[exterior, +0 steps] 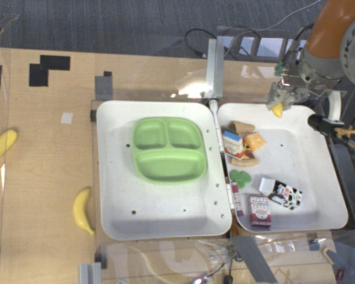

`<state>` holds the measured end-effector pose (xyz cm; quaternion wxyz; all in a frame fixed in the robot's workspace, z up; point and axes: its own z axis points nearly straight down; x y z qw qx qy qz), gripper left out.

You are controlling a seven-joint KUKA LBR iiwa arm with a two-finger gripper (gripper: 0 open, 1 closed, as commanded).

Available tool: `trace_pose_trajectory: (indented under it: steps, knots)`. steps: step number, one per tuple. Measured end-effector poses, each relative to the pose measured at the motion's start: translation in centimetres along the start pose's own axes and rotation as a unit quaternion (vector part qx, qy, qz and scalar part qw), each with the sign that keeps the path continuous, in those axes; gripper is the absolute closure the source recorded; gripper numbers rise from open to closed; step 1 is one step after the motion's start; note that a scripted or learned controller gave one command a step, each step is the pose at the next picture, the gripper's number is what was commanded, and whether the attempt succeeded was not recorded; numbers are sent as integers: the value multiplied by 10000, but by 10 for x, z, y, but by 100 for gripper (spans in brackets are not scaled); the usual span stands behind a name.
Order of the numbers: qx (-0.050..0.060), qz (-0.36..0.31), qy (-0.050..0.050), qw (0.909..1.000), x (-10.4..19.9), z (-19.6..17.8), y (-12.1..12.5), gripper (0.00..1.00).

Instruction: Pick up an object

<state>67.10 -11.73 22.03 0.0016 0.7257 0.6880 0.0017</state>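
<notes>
My gripper (278,102) hangs over the far edge of the right bin (319,158), with the arm coming in from the upper right. A small yellow object (276,109) sits at its fingertips, pinched between them and lifted off the bin floor. Below it in the right bin lie a brown bread piece (244,126), an orange wedge (256,141), a blue-and-white carton (232,142), a green item (241,178), a black-and-white patterned box (282,193) and a red box (260,211).
The left bin (115,212) holds a green divided plate (168,149). Two yellow bananas (1,145) (83,210) lie on the bench to the left of the bins. A metal post (213,70) stands behind the bins' shared edge.
</notes>
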Motion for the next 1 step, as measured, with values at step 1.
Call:
trace_pose_trajectory:
  steps: [1]
  knots:
    - [25,331,-1,9994,12,5,-22,100]
